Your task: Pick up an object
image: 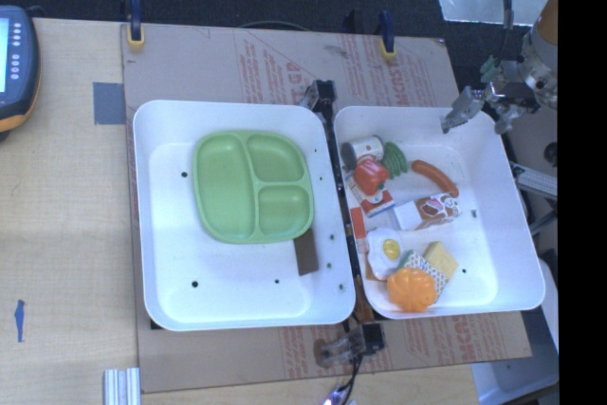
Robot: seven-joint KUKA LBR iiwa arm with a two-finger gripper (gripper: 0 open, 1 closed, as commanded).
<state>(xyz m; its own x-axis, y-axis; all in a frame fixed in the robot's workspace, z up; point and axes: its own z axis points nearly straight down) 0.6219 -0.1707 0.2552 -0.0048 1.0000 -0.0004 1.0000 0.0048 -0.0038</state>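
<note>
Overhead slanted look at a wooden bench (pixel 66 232) covered by a cardboard sheet (pixel 285 62) bearing 2 shallow white bins side by side. In the left bin (pixel 171 299): a green divided plate (pixel 253 186) with 3 compartments, and a small brown block (pixel 305 253) just beside the plate's lower right edge. In the right bin (pixel 498 232): a cluster of toy foods toward the left half, including a small can (pixel 364 149) beside a green vegetable (pixel 395 158), a red piece (pixel 370 174), a sausage (pixel 434 175), a wrapped packet (pixel 433 209), a fried egg (pixel 386 251), a yellow wedge (pixel 440 258) and an orange fruit (pixel 412 289) nearest the bottom rim. Gripper (pixel 465 112) at the upper right, poised above the right bin's top rim, well apart from the foods, nothing between the fingers; too small and blurred to tell how far open. Grey arm (pixel 531 71) entering from the right. Handheld controller (pixel 17 62) at the far left edge.
</note>
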